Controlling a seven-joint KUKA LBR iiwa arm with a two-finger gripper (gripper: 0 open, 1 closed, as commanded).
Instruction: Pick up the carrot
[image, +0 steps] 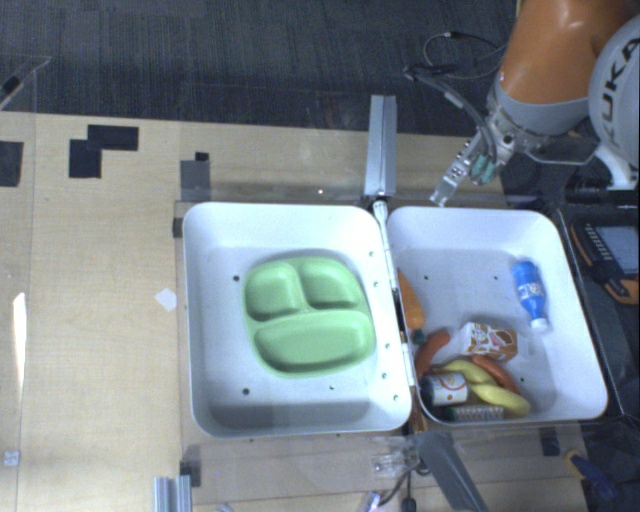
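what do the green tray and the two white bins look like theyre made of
Green tray: likely moulded plastic, matte, with soft rounded compartment walls. Left bin and right bin: probably glossy white plastic or coated metal, faintly reflective with rounded corners; the picture leaves that open.

Both bins (300, 420) look like smooth, faintly glossy white plastic. The green divided plate (308, 313) at the frame's centre is matt plastic. The surface (90, 330) on the left looks like pale, smooth wood. A brushed metal bar (381, 150) stands between the bins. The blue bottle (530, 290) on the right is shiny plastic.

Two white bins (205, 300), one green tray (308, 312), one carrot (408, 300), one bottle (530, 292), one banana (492, 394).
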